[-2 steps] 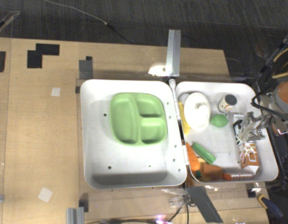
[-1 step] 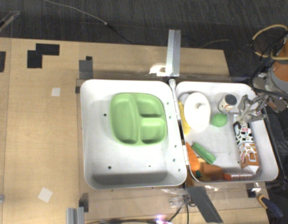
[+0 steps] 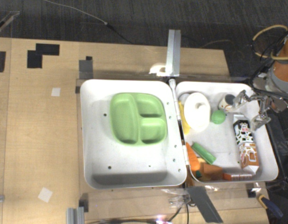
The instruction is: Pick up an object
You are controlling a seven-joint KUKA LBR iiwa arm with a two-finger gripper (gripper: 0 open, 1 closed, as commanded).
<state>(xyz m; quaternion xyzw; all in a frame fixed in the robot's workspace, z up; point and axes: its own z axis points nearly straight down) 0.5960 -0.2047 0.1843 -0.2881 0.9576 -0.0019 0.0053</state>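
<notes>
My gripper [image 3: 250, 110] hangs over the far right side of the right bin [image 3: 228, 141], with its two metal fingers spread open and nothing between them. Just below it lies a cow-patterned carton [image 3: 245, 143] along the bin's right wall. A small green ball [image 3: 218, 117] sits to the left of the gripper, next to a white round cup [image 3: 197, 110]. A small grey object [image 3: 228, 99] lies close to the gripper's left finger.
A green stick [image 3: 203, 153], an orange piece [image 3: 194, 163] and a red pen [image 3: 235, 175] crowd the right bin's front. A yellow item [image 3: 182, 113] leans on the divider. The left bin [image 3: 95, 139] holds a green divided plate [image 3: 137, 118].
</notes>
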